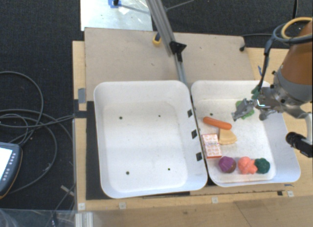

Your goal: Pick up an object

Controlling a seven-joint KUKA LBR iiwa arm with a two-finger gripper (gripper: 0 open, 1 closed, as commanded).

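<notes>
My gripper (251, 114) hangs over the back part of the right bin (283, 172), its two grey fingers spread apart and open. A small green thing (242, 107) sits right by the left finger (238, 115); I cannot tell whether they touch. In front of the gripper lie an orange carrot-like stick (217, 123), a yellow wedge (227, 136) and a pink and white box (211, 145). Along the bin's front edge sit a purple piece (227, 164), a salmon-coloured piece (247, 166) and a dark green piece (262, 165).
The left bin (105, 123) stands next to the right one, with black clips (194, 134) along the shared wall. A grey pole (164, 20) slants in from the top to the bins' back edge. Cables (29, 123) and a handheld screen (7, 165) lie at the left.
</notes>
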